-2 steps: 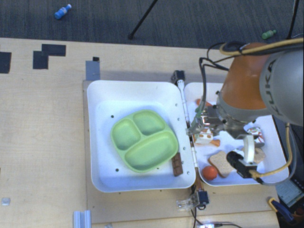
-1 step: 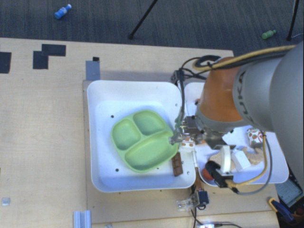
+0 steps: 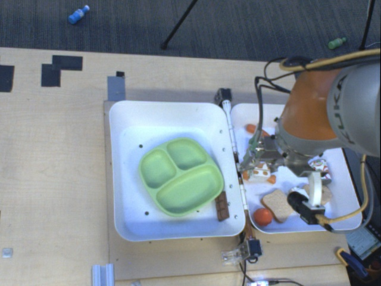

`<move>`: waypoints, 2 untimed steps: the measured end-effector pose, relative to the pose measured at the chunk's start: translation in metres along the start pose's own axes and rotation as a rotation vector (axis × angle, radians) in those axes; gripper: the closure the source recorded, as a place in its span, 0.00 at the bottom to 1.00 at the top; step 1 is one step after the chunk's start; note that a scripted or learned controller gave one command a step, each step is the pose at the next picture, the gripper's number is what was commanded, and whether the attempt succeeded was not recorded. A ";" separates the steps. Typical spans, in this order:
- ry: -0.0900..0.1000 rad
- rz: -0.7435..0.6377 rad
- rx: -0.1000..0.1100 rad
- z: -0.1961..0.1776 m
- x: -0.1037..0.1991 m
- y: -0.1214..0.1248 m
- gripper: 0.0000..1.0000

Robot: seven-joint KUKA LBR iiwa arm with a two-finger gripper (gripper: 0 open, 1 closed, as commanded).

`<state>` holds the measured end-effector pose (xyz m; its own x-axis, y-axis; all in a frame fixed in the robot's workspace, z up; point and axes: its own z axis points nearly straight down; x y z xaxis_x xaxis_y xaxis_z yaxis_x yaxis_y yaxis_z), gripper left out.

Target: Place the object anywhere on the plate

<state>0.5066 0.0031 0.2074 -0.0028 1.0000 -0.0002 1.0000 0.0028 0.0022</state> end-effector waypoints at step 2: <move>-0.001 0.001 0.001 0.023 -0.058 0.040 0.00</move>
<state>0.5469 -0.0547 0.1843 -0.0022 1.0000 -0.0009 1.0000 0.0022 0.0015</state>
